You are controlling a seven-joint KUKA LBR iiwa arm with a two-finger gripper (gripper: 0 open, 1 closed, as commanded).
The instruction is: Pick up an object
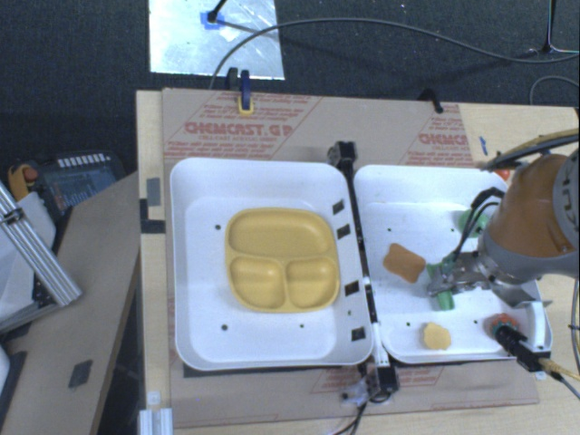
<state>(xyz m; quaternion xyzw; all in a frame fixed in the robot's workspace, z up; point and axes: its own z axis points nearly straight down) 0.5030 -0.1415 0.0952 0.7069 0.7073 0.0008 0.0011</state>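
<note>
Tool (441, 285) over upright green block (444, 299).

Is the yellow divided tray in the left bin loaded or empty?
Empty: the yellow tray lies flat in the left bin, all three compartments showing bare.

The pincer (443, 285) hangs low in the right bin (408, 181) over a green piece (444, 299), beside a brown block (404, 262).
</note>
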